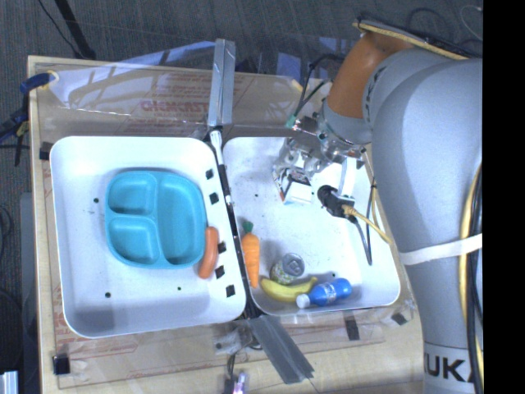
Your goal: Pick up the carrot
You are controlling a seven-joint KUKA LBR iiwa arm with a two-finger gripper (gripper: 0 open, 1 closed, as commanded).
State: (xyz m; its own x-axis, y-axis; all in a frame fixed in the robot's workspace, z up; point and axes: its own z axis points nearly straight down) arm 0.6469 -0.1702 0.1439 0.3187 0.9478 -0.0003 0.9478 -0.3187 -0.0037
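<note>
Camera view: a slanted look down on a bench (pixel 49 335) with two shallow white bins side by side.
Left bin (pixel 78 220): holds a blue tray (pixel 156 218) with three compartments; a sausage (pixel 208 253) lies just beside the tray's right edge, near the bin's right wall.
Right bin (pixel 361 245): holds the carrot, a banana, a can and a bottle along its near edge.
Carrot (pixel 250 257): orange with a small green top, lying lengthwise against the right bin's left wall, green end pointing away from the camera. Nothing touches it from above.
Banana (pixel 285 289): yellow, curved, just beside the carrot's near end.
Can (pixel 288 266): small, its round silver top facing up, touching the banana's far side.
Bottle (pixel 326 292): blue with a white cap, on its side, at the banana's right end.
Arm (pixel 426 138): grey with an orange band above the wrist, reaching in from the right.
Gripper (pixel 294 179): over the far part of the right bin, well apart from the carrot. Cannot tell how it is set, as cables and brackets crowd it.
Writing: white letters "UKA" on the arm's base at lower right, cut off by the edge; faint reddish print on the clear sheet (pixel 164 97) behind the bins, too blurred to read.
</note>
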